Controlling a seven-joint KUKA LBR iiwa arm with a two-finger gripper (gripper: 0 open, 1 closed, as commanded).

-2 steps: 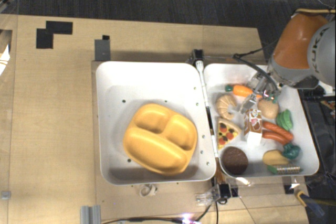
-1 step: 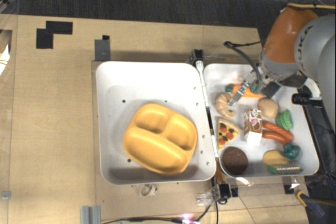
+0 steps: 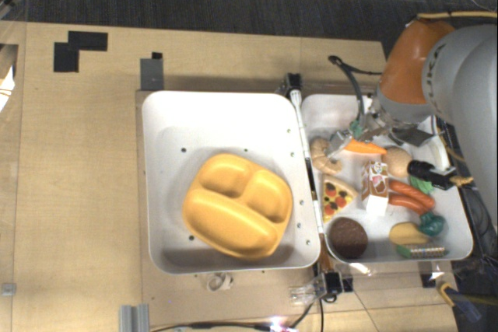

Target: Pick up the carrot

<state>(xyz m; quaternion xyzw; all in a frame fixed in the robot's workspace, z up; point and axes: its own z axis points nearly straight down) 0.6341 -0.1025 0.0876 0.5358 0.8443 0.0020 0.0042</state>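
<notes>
Arm in from right, gripper (image 3: 359,138) down in the right bin (image 3: 461,241), back half. Carrot (image 3: 364,148) lies right at the fingertips, touching or nearly; can't tell jaw state or whether it's pinched. Around it: pizza slice (image 3: 336,197), brown round piece (image 3: 348,237), red pepper (image 3: 411,197). Left bin (image 3: 167,167) has a big yellow bell pepper (image 3: 236,203).
</notes>
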